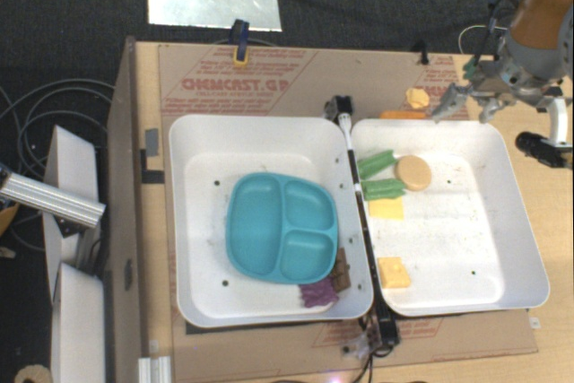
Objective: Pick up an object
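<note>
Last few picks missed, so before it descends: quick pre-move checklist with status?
1. Targets in right bin: ok, two green pieces, round tan piece, two yellow blocks.
2. Gripper over a target: not ok, it hangs at the bin's far rim.
3. Jaws free of load: ok, nothing between them.
4. Targets spaced for a grasp: not ok, green and tan pieces crowd together; near yellow block lies apart.
5. Left bin: teal divided plate, purple piece beside it.

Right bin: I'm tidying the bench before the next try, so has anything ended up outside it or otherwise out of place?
Yes. Two pieces lie on the cardboard beyond the right bin's far rim: a small yellow piece and an orange strip against the rim. In the left bin, a purple piece and a brown piece sit wedged beside the teal plate.
</note>
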Controlling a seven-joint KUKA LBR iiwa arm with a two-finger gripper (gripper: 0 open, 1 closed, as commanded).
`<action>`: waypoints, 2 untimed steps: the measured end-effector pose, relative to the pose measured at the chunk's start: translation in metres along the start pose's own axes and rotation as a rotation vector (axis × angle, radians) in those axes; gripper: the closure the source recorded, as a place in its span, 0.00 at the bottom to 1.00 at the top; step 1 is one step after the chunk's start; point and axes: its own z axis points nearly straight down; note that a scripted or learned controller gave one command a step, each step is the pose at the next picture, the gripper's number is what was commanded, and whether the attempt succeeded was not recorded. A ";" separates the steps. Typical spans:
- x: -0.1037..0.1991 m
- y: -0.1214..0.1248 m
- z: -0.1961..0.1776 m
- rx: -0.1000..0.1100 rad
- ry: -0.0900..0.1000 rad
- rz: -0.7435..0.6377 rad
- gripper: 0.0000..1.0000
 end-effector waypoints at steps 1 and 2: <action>0.079 -0.056 0.093 0.026 0.012 -0.004 0.00; 0.051 -0.055 0.127 0.005 0.008 0.007 0.00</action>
